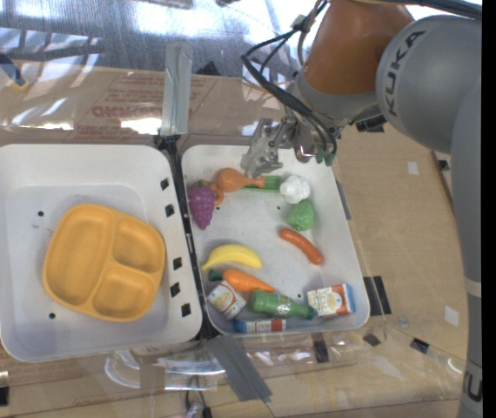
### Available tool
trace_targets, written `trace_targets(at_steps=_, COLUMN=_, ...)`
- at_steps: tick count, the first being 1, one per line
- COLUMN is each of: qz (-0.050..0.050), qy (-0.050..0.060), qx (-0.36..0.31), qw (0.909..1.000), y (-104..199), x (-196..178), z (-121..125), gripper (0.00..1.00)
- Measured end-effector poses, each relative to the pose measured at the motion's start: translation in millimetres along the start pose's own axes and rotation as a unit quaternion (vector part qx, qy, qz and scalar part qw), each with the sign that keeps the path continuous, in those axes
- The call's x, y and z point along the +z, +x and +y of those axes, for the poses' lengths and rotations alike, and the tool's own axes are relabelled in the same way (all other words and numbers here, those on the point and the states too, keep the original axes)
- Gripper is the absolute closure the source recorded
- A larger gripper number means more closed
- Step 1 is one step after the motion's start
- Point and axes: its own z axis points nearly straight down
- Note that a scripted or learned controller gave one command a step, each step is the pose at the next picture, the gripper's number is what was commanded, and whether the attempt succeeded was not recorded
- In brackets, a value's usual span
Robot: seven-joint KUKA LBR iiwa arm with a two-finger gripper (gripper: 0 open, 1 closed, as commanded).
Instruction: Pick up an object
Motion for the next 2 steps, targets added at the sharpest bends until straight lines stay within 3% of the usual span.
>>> trace_targets(at_steps=1, qz=0.002, qy=0.0, qx=0.024, qw=0.9997, y=4.3, x=4.5, z=-3.7, gripper=1.0)
trace_targets(at_steps=2, qz=0.002, qy=0.0, qx=-0.054, qw=0.9985, y=51.9, x=34.9, z=-87.0, gripper=1.0)
